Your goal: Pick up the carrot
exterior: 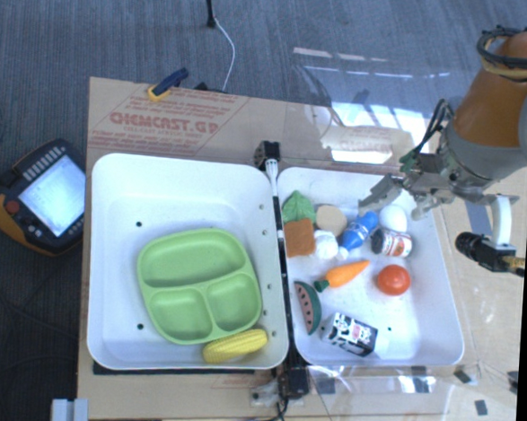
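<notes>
The small orange plastic carrot with a green leafy top (pixel 344 275) is seen lying free on the floor of the right-hand shallow white bin (pixel 444 303), near its middle; nothing has been lifted, so approach, grasp and lift are judged still to do. Its long axis runs diagonally, tip toward the upper right, green top toward the lower left. A round red-orange tomato (pixel 393 279) lies just beside the tip. The two-finger gripper (pixel 407 194) hangs over the bin's far edge, well apart from the carrot; its fingers appear spread, pinching nothing.
</notes>
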Controlling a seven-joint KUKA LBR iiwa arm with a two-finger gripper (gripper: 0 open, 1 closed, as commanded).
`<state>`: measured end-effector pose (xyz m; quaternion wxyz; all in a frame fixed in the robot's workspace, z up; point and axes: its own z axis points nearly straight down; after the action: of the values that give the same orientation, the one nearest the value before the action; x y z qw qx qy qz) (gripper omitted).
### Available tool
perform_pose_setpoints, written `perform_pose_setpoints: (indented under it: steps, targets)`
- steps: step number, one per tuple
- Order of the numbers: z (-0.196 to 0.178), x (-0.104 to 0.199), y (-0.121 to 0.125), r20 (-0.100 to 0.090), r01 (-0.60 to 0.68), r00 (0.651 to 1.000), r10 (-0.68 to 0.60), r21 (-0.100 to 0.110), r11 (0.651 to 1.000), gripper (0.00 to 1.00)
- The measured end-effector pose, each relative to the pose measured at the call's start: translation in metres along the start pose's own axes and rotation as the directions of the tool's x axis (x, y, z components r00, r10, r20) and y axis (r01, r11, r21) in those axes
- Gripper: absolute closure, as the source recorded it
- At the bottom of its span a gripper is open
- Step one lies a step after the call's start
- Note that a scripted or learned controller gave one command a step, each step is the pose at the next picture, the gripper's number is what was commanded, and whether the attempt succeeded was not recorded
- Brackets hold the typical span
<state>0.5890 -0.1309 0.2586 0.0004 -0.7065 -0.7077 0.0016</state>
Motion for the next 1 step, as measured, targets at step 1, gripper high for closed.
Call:
perform_pose_setpoints:
  steps: [1]
  targets:
    - [0.1634, -0.0035, -0.0593, 0.001, 0.005, 1.0, -0.005, -0.006, 1.0, 0.0]
